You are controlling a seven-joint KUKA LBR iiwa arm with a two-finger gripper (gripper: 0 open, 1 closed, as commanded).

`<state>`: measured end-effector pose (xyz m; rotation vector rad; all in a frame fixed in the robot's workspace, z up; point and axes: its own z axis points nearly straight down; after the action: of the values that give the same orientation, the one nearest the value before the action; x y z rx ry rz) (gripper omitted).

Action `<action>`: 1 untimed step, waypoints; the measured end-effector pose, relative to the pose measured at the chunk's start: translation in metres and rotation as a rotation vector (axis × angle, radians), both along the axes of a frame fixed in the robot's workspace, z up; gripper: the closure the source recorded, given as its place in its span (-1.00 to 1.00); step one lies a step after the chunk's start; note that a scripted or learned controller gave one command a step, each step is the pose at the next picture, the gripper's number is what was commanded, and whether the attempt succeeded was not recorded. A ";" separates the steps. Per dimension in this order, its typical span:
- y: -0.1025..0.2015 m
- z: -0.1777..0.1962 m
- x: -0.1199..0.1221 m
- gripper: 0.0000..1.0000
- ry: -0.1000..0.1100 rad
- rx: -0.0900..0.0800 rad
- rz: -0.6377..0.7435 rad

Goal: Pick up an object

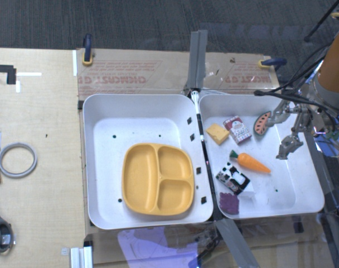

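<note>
Gripper [288, 144] hangs over the right bin [303, 202], arm cropped, its grip state unreadable.

Robotics lab bench. Pale wood tabletop [35, 105], cardboard sheet [136, 74] held by clamps [87, 49], two white bins [102, 116] joined side by side. Tape roll [16, 159] and scissors [1, 233] lying at left. Cables [320, 21] trailing at right, dark carpet [158, 10] beyond.
</note>
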<state>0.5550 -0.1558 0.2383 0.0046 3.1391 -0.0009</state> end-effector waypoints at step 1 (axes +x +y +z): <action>0.033 -0.135 0.033 -1.00 -0.005 0.001 -0.400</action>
<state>0.5879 -0.1227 0.1037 0.6279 3.0712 -0.0006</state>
